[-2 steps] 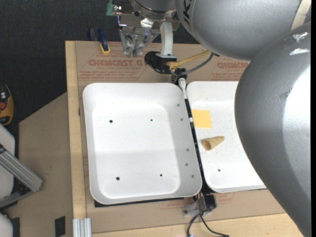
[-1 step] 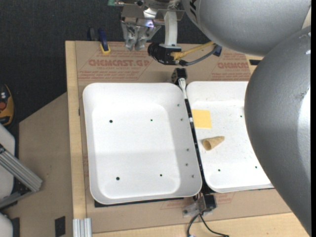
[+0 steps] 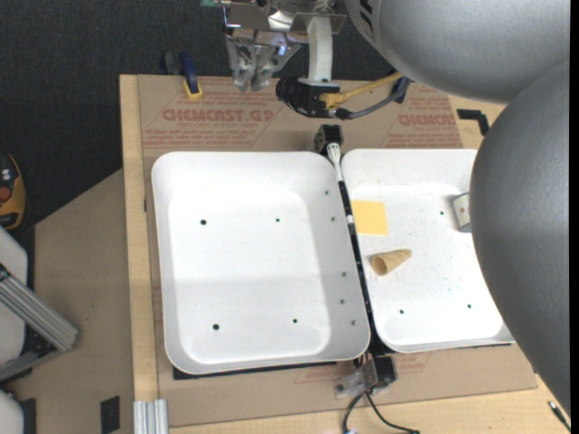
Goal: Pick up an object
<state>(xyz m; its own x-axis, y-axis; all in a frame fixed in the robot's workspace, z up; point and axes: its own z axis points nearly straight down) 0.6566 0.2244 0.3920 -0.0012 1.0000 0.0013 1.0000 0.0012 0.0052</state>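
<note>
White bins (image 3: 244,174): 2; 1 yellow square (image 3: 369,217); 1 cone (image 3: 391,261).

Two white bins side by side on one brown surface (image 3: 136,242): the left bin (image 3: 253,260) and the right bin (image 3: 434,278). In the right bin, one yellow square (image 3: 369,217), one tan cone (image 3: 391,260) and one small grey piece (image 3: 461,211) at the edge of the arm. Four dark dots on the left bin's floor. One blue-and-yellow clamp (image 3: 190,75) at the surface's far edge. One arm (image 3: 488,34), one claw (image 3: 253,66).
</note>
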